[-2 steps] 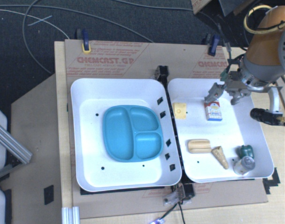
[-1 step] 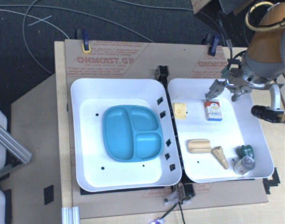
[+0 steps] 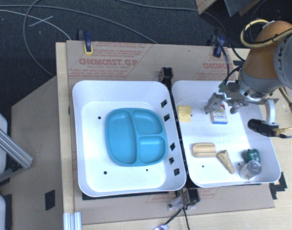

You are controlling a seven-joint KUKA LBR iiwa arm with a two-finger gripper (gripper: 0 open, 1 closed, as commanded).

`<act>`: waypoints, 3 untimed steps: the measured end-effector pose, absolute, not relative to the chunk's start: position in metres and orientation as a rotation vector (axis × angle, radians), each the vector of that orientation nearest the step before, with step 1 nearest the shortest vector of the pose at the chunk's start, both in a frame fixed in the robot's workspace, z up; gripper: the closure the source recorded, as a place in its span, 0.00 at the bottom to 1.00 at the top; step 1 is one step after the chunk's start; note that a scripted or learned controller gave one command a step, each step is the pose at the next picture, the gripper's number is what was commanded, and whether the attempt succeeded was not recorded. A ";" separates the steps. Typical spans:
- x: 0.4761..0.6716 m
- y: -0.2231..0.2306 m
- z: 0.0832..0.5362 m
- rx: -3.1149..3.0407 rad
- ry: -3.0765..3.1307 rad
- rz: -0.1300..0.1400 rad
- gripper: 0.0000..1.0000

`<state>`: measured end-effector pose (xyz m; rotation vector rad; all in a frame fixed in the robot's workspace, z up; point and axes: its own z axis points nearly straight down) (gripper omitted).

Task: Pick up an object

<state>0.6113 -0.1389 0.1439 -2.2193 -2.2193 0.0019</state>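
Now you see the gripper (image 3: 221, 104) directly above the small white carton (image 3: 219, 116), fingers spread apart around it.

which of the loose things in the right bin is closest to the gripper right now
The small white and blue box, directly below the gripper. The yellow block, tan roll, wedge and green bottle lie farther off.

Red print on the brown board (image 3: 112, 59) under the bins read roughly "CHEMCAST GP" behind the left bin, its last letters unsure, and repeated partly behind the right bin; finer lines were too small to read.
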 end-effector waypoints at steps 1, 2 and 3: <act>0.612 -0.138 0.093 -2.220 -2.221 0.001 0.00; 0.614 -0.140 0.109 -2.226 -2.227 -0.006 1.00; 0.619 -0.133 0.154 -2.221 -2.224 -0.003 1.00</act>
